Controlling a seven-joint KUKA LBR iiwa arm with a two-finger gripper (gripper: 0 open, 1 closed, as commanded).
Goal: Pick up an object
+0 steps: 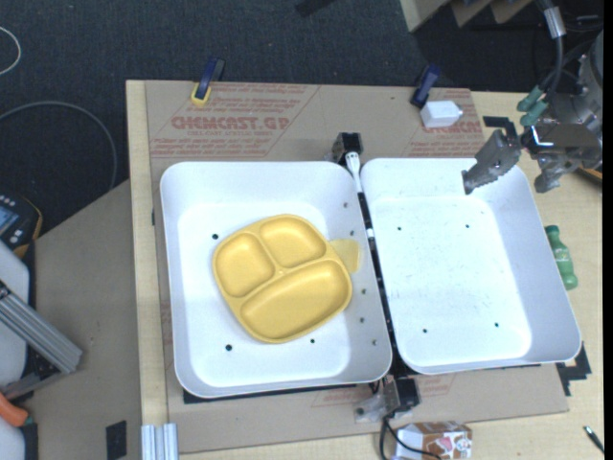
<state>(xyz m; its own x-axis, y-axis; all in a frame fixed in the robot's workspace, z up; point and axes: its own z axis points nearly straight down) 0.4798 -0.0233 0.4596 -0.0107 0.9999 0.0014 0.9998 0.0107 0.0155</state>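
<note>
red "CHEMCAST GP" print, faint, on cardboard sheet [287, 113] under bins

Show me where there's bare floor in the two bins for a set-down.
The right bin has bare floor from its left wall to its right rim; the gripper hangs over its upper right corner. The left bin is crowded: the yellow divided plate fills its middle, leaving bare strips along the top wall, left wall and bottom edge.

gripper [506, 169] | grey metal fingers | teal fittings | black cable above
</note>
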